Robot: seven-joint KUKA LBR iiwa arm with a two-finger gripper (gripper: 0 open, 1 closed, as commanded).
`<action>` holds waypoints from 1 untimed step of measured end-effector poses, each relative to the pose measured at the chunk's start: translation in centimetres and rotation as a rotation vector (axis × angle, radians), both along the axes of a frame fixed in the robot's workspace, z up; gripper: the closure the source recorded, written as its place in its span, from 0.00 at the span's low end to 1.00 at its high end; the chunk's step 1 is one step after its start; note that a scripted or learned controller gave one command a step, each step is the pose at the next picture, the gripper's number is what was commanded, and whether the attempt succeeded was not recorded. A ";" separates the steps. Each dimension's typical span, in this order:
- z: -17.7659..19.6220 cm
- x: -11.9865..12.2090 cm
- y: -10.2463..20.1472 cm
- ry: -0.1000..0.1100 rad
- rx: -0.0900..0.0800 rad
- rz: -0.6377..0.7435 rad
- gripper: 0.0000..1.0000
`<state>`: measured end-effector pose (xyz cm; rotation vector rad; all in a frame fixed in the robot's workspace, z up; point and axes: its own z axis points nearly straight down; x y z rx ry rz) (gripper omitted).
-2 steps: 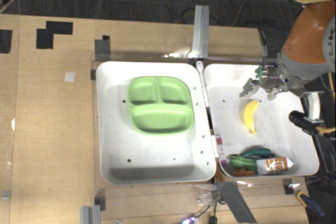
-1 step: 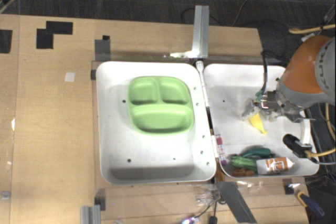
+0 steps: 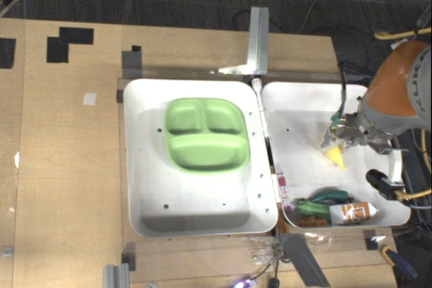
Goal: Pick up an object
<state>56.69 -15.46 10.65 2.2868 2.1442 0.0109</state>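
Note:
In the right bin my gripper reaches in from the right and points down at the bin's middle right. A small yellow object shows directly under its tip, touching or nearly touching it; whether it is gripped I cannot tell. Along the bin's front edge lie a dark green object, a brownish-orange piece and a white bottle with an orange label. The arm's orange band sits above the wrist at the far right.
The left bin holds a light green divided plate near its middle. A metal divider post stands behind the two bins. Cables and a black fitting hang by the right bin's right rim.

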 end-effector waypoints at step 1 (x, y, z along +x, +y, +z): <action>8.5 7.8 7.4 0.004 0.000 -0.057 1.00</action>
